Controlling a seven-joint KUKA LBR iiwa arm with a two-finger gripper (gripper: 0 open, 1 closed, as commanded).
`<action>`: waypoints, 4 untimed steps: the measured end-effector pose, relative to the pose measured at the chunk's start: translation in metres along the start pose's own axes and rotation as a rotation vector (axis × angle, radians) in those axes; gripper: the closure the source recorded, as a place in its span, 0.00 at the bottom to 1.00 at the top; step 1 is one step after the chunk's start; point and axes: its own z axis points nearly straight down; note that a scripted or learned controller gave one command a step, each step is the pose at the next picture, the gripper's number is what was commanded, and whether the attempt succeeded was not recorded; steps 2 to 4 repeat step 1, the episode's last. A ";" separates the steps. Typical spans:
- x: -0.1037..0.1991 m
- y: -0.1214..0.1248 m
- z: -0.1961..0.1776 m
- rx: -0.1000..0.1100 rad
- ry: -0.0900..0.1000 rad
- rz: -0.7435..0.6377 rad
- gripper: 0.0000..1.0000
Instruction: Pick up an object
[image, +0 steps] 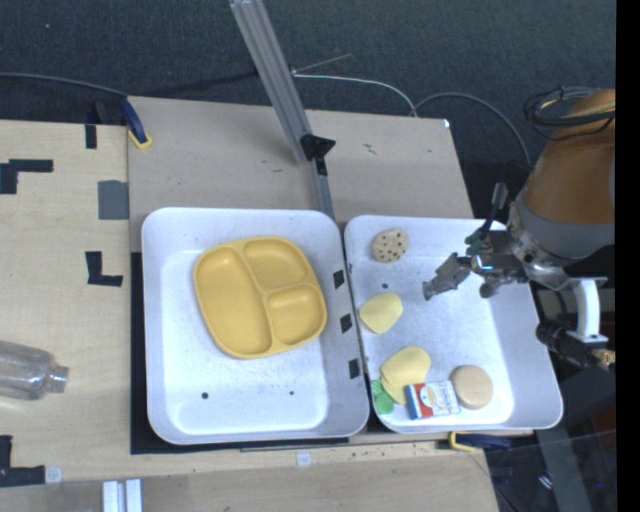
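The right bin (520, 340) holds a round chocolate-chip cookie (389, 245) at its back left and a pale yellow lump (381, 312) near its left wall. Along its front lie a larger yellow piece (405, 367), a small red, white and blue carton (432, 400), a tan bun (471, 386) and a green scrap (383, 399). My gripper (462, 285) hangs over the bare middle-right of this bin, right of the pale yellow lump. It is open, one finger (438, 284) pointing left, with nothing between the fingers.
The left bin (170, 330) carries a yellow three-compartment plate (260, 296). A metal strut (280, 80) slants down to the bins' back edge. A clear plastic bottle (28, 371) lies on the bench at the far left.
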 end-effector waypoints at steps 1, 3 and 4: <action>-0.091 0.039 0.007 -0.002 -0.004 0.005 0.00; -0.091 0.039 0.007 -0.002 -0.004 0.005 0.00; -0.091 0.039 0.007 -0.002 -0.004 0.005 0.00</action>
